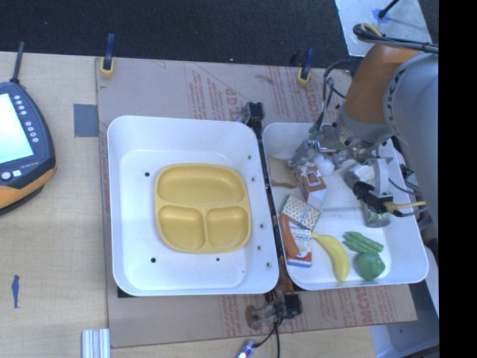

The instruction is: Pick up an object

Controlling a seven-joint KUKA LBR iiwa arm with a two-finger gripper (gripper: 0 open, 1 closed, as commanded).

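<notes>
Camera view shows the gripper (322,154) low in the right bin (414,268) over a small carton (311,179); whether its jaws are parted I cannot tell, so it should centre on the carton before closing and lifting straight up.

The things to pick from lie in the right white bin (417,268). A yellow banana (335,254) lies along the near side, and just right of it sit a round green fruit (370,265) and some long green pods (363,241). Left of the banana lies a flat packet (299,246) in orange, white and blue, with a small checked pouch (301,212) just above it and a little brown and white box (311,180) further back, near the middle of the bin.
</notes>
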